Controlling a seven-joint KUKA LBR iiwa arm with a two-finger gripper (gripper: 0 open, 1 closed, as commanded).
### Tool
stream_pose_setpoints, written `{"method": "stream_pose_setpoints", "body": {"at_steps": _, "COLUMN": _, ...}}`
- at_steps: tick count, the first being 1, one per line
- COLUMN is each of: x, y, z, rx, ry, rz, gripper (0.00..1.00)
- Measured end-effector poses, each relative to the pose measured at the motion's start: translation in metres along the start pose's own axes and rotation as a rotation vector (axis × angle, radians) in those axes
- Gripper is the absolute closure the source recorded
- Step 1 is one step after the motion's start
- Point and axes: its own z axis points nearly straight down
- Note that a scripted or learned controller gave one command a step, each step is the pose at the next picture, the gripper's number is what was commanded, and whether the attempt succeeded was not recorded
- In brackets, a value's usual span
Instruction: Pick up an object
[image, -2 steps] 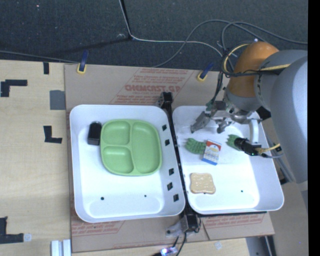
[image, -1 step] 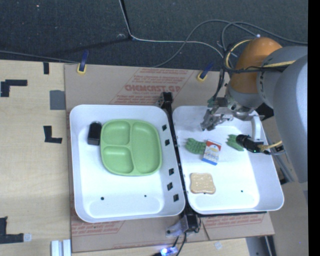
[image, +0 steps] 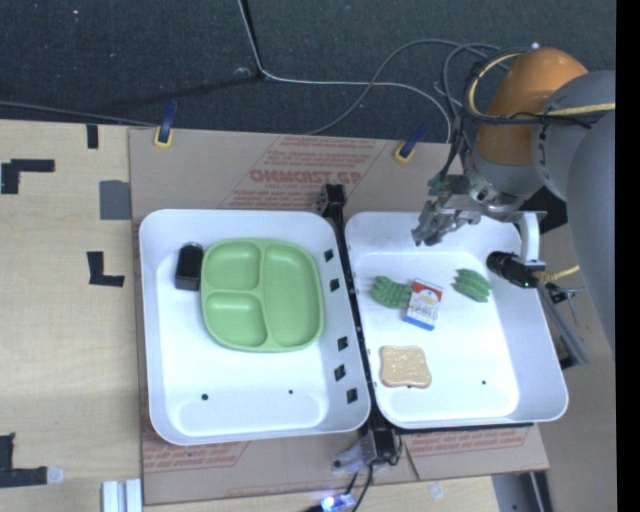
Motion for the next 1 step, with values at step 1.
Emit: {"method": "stream_pose_setpoints", "body": {"at_steps": 1, "x": 0.0004, "y": -0.0004, "z": -0.0642, "rx": -0.003, "ry": -0.001, "rz": 0.0, "gripper": 1.0}}
